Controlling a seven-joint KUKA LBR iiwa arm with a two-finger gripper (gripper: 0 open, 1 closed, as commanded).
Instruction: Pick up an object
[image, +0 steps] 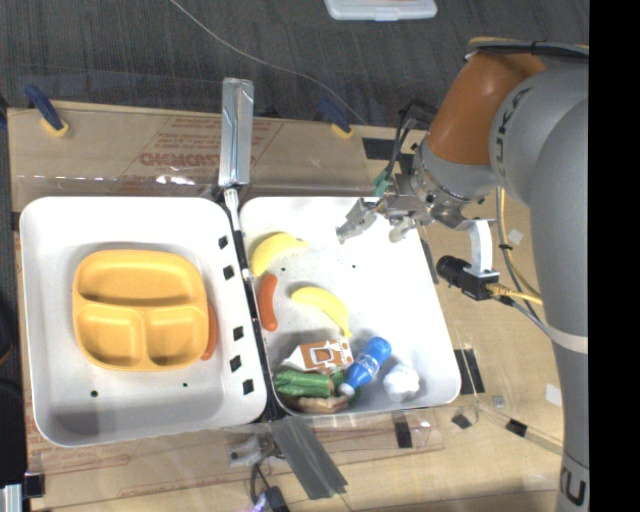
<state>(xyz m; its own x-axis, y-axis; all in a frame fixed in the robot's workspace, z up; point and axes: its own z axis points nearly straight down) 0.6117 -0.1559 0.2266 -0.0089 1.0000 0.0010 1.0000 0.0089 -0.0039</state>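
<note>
**Gripper hovering over the right bin**

The gripper (378, 222), fingers spread apart and holding nothing, is hanging over the right bin's (425, 300) far side. The banana (322, 303) is lying nearer and leftward, its long axis running diagonally.

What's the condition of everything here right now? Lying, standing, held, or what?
gripper: fingers spread open, above the right bin's upper part, holding nothing.
yellow tray: lying flat in the left bin.
two bananas: lying loose in the right bin.
sausage: lying against the right bin's left wall.
blue bottle: lying on its side.
right bin: holds the pile of toys at its lower end.
</note>
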